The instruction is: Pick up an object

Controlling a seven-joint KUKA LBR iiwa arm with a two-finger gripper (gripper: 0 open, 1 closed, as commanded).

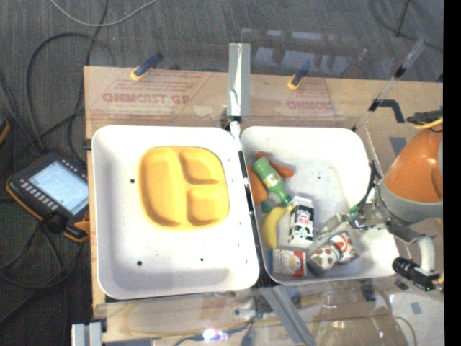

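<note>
The right bin (338, 146) holds a heap of small items. A green bottle (270, 179) lies across an orange carrot (257, 187), with a yellow banana (271, 228) just below them. A small white milk carton (302, 224) stands beside the banana. Along the front wall are a red and white box (288, 262) and a red-patterned can (333, 253). My gripper (337, 227) reaches in from the right and hovers low over the can, right of the carton. Nothing shows held in it.
The left bin (115, 265) contains a yellow divided tray (184, 184). A thin wall (247, 215) separates the two bins. A handheld pendant (52, 187) with cables lies on the floor at the left. Clear panels stand behind the right bin.
</note>
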